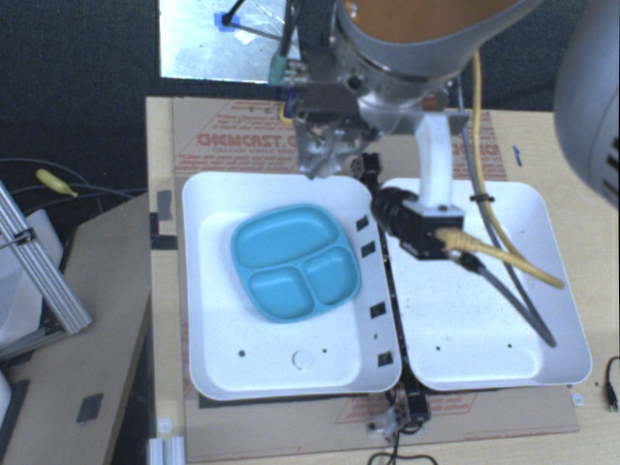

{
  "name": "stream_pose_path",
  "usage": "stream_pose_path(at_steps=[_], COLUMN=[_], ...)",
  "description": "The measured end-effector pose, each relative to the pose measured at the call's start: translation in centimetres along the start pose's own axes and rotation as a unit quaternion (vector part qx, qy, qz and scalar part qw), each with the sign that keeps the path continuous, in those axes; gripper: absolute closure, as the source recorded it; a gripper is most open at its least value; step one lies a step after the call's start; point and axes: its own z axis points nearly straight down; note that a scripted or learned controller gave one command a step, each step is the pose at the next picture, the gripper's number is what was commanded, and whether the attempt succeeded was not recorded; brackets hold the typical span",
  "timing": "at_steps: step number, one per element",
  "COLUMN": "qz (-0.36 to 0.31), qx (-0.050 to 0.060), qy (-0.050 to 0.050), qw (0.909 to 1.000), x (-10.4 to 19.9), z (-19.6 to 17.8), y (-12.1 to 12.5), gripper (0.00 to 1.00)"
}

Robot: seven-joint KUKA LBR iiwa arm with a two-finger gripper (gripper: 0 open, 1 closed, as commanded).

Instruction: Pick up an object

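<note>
A light blue divided plate (294, 262) with three compartments lies flat in the middle of the left white bin (218, 352). My gripper (327, 161) hangs above the far rim of that bin, beyond the plate's back edge and apart from it. Its metal fingers point down with nothing seen between them.
The right white bin (494, 356) sits against the left one, with a row of black clips along the shared wall. The arm's grey and orange body fills the top of the view. Cardboard lies under both bins, and a metal frame stands at the far left.
</note>
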Motion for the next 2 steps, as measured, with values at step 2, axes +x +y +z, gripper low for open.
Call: stream_pose_path(at_steps=[2], qz=[0.0], qx=[-0.002], qy=[0.0], qw=[1.0], x=[-6.0], z=[4.5], y=[0.2], gripper=[1.0])
